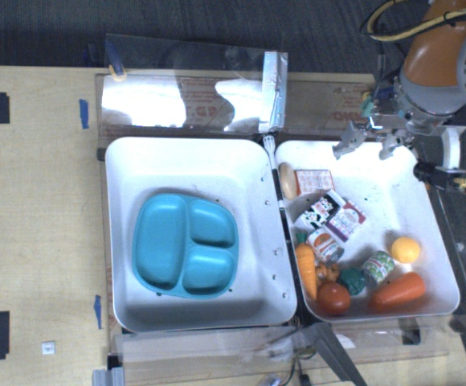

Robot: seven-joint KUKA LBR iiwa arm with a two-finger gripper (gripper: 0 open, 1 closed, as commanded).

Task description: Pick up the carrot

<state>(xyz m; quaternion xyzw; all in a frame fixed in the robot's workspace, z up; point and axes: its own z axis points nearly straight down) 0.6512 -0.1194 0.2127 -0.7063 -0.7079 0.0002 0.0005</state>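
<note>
The carrot (399, 290), a stubby orange-red piece, lies along the near wall of the right bin (438, 215), with a dark green tuft (352, 281) by its left end. My gripper (369, 146) hangs over the bin's far edge, well apart from the carrot. Its two fingers are spread open with nothing between them. A second long orange item (305, 269) lies against the bin's left wall.
Around the carrot lie a red tomato (333, 297), a small green-labelled can (378, 265) and a yellow-orange ball (406, 250). Small cartons (329, 215) and an egg-like piece (287, 180) sit further back. The left bin (120, 175) holds a blue divided plate (186, 245).
</note>
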